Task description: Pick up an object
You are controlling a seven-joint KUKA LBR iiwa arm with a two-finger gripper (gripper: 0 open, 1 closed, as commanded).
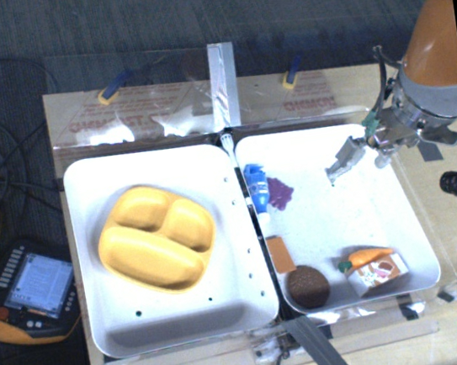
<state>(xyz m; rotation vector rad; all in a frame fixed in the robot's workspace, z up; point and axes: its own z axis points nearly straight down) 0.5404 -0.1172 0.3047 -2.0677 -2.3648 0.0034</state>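
Gripper (353, 159) hanging over the right bin's (363, 225) upper right part, fingers spread apart and gripping nothing, blue bottle (255, 183) lying against the left wall beside purple toy (280, 192), carton (375, 268) and brown ball (308, 284) sitting near the front edge, yellow bread-shaped toy (156, 235) resting in the left bin (113, 322).

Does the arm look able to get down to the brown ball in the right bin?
Probably yes. The brown ball lies uncovered, though close to the right bin's wall and an orange block; the end effector hangs above.

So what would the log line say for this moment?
arm: over right bin | gripper: nothing visibly held | left bin: yellow bread-shaped object
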